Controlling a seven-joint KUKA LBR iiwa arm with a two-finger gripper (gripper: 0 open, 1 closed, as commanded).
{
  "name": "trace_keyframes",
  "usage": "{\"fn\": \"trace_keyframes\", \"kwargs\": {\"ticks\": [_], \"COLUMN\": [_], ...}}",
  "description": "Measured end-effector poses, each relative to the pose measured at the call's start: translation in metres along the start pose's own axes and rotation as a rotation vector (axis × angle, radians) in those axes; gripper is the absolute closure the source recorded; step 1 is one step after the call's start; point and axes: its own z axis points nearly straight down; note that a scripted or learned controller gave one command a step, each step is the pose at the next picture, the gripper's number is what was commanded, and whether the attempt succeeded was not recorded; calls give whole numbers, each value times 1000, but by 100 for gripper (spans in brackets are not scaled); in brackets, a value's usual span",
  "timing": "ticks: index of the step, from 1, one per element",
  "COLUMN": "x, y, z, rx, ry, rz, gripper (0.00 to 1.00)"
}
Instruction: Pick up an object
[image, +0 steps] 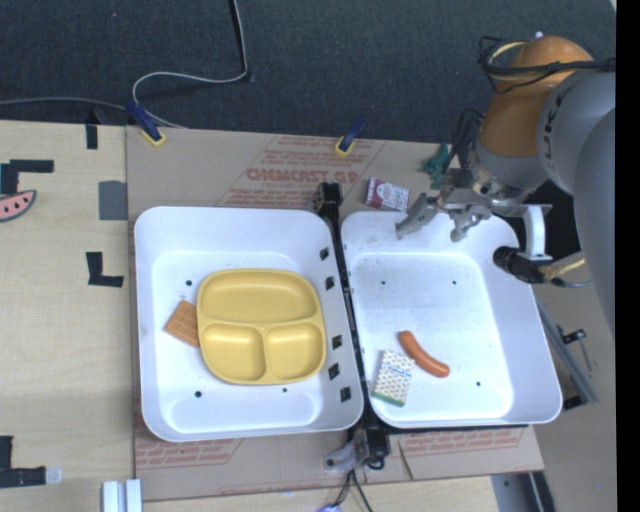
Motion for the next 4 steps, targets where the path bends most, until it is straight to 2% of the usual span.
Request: {"fn": "trace_keyframes", "kwargs": {"ticks": [1,2,3,4], "x": [14,24,23,23], "y": [3,-58,-57,-57], "z": [109,109,99,99], "rx": [-3,-3,-5,-5], "ry": [-1,-1,-3,-3], "rz": [0,2,2,2], "gripper": [0,0,100,0]}}
